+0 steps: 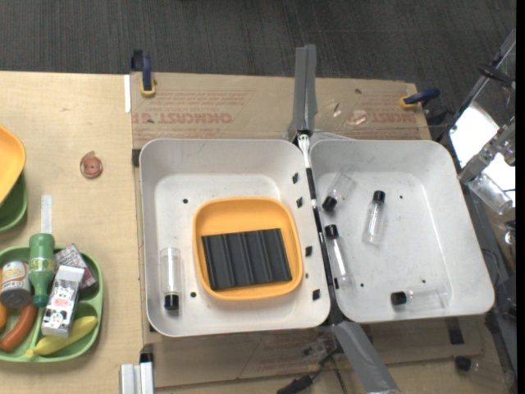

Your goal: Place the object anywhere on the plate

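On the desk [74,212], two white bins are set side by side. In the left bin [164,167] an orange plate [246,212] with a dark ribbed insert is seated, with a clear black-capped tube [170,277] lying just beside it, long axis running toward the viewer. In the right bin [426,179] several similar tubes [375,214] are scattered, well apart from the plate and nearer the arm's side. The claw's state cannot be told.
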Available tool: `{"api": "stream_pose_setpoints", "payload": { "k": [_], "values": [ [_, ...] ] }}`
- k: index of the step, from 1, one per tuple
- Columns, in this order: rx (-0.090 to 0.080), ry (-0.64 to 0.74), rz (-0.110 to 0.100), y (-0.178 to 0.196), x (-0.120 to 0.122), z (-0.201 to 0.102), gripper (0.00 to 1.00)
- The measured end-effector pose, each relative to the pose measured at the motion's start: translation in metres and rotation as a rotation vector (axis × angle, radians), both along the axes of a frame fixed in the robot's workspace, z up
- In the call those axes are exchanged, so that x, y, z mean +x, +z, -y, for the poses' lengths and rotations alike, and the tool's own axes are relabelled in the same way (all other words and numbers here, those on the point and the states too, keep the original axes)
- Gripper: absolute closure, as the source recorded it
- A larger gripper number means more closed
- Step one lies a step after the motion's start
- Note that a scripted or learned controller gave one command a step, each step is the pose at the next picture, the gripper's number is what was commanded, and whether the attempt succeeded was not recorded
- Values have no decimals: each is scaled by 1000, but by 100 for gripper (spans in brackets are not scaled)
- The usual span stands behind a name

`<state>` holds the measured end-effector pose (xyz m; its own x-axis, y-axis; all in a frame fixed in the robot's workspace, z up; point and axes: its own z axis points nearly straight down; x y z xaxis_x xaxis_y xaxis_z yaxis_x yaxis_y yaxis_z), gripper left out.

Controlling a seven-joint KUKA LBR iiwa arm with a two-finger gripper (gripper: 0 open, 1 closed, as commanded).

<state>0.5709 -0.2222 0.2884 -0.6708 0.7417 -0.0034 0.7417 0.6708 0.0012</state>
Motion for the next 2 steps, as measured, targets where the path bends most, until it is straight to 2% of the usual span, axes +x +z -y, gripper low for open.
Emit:
{"api": "stream_pose_setpoints", "payload": {
  "k": [1,2],
  "values": [
    [2,97,-4,-108,-88,-5,100],
    [0,280,0,-1,-4,-17,100]
  ]
}}
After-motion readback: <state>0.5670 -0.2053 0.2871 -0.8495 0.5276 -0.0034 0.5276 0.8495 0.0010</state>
